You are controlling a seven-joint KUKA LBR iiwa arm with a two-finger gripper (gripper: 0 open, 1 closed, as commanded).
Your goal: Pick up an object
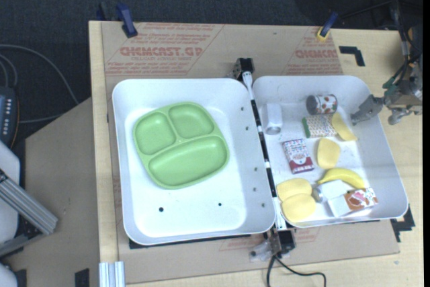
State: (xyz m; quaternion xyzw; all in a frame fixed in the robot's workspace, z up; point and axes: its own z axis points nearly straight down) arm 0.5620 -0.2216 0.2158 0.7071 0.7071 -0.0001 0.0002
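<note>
End effector (377, 111): we see it at the right bin's far right rim, above the wall. Fingers look spread, nothing between them.
Right bin (383, 165): on the tabletop's right half. We count a small can (322, 103) near the far edge, a banana (342, 177) and a red packet (297, 154) mid-bin, and yellow pieces (296, 199) at the near left corner.
Left bin (127, 144): holds a green divided plate (180, 144), roughly centred.
Nearest item: a yellow piece (343, 127) just beside the end effector; we can't tell if they touch.

We have one fixed camera above the bench (201, 44), looking down at a slant. It stands far enough back to take in both bins, the left bin (195, 218) and the right bin (383, 165).
</note>
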